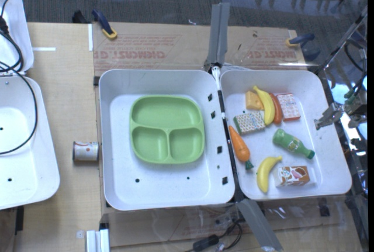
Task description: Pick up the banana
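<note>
Two yellow bananas lie in the right bin (327, 180). One banana (266, 104) rests at the back, between an orange block (253, 100) and a red-and-white box (288, 107). The other banana (266, 173) lies near the front, beside a brown-and-white carton (294, 175). My gripper (329, 117) shows as a grey shape over the bin's right rim. It is well to the right of both bananas and touches neither.
The right bin also holds a carrot (240, 147), a green bottle (293, 144) and a patterned box (250, 122). A green divided plate (168, 129) sits in the left bin (117, 186). A small can (86, 151) lies on the bench to its left.
</note>
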`<state>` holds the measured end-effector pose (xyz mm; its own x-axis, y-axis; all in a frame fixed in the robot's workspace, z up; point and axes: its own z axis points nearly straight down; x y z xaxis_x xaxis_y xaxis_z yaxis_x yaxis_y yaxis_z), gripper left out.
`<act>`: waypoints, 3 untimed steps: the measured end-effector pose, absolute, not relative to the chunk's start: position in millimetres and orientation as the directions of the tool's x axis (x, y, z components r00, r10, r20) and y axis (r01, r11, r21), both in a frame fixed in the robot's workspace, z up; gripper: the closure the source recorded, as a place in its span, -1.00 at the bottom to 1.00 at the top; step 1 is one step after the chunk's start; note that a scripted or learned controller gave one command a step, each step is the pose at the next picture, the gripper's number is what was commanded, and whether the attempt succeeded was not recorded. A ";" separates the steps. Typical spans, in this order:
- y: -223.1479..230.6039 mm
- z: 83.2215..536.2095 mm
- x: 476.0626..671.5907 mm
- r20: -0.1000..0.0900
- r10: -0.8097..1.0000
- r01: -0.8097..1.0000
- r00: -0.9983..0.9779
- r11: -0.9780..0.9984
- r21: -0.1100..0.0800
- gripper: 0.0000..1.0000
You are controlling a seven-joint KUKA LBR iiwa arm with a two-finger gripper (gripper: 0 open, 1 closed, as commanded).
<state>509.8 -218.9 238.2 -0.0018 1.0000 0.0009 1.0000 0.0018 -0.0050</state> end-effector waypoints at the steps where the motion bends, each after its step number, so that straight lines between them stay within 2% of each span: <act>1: -129.7 117.4 529.7 0.001 1.000 1.000 0.002 -0.002 -0.005 -1.00; 2: -98.2 96.7 603.0 -0.001 0.994 0.994 0.111 -0.111 0.008 -1.00; 3: -97.3 106.7 604.1 0.000 0.994 0.994 0.106 -0.106 0.009 1.00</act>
